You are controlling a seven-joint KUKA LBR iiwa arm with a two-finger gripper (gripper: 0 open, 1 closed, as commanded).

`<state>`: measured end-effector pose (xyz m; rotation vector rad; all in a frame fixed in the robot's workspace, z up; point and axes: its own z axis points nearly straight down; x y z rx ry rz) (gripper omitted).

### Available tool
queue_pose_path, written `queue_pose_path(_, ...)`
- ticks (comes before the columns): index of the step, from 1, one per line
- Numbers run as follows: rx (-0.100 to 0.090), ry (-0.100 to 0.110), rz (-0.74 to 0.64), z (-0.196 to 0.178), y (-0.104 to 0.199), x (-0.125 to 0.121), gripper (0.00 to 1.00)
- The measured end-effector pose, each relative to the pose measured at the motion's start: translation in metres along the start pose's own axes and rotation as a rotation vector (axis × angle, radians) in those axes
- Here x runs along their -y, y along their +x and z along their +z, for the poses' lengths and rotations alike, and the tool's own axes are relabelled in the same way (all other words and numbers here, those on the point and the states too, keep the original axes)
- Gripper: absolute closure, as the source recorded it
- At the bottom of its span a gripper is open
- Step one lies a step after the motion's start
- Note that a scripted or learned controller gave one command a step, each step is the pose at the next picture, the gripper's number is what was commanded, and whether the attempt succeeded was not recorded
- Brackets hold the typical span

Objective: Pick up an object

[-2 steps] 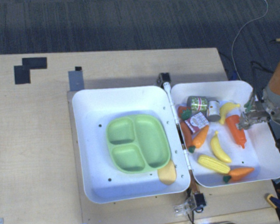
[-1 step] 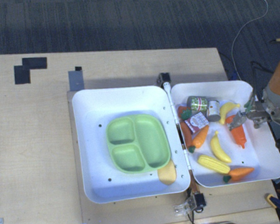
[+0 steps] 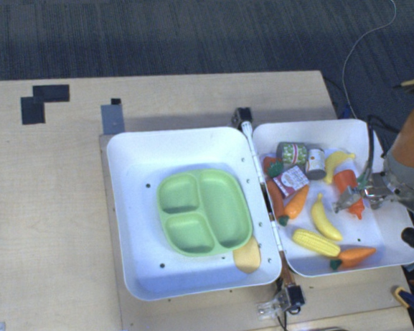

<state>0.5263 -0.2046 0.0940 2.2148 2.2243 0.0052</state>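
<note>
White plastic right-hand bin (image 3: 354, 123) is serving as the landmark, sitting on the pale wooden bench (image 3: 47, 233). Inside it, toward its right wall, the metal two-finger gripper (image 3: 348, 203) is hanging low beside a small orange-red toy piece (image 3: 355, 209); whether the jaws are spread or pinching cannot be told. Near the bin's centre a yellow plastic banana (image 3: 323, 219) is lying. Left of the bin, a green three-compartment plate (image 3: 202, 212) is resting in the second bin.
</note>
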Motion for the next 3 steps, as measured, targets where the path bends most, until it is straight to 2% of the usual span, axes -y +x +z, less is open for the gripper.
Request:
queue_pose_path(1, 0.0, -0.002, -0.001, -0.01, 0.0, -0.001, 1.0)
queue_pose_path(2, 0.002, -0.001, -0.001, -0.116, 0.039, 0.014, 1.0)
queue_pose_path(3, 0.0, 0.001, -0.001, -0.154, 0.123, -0.021, 1.0)
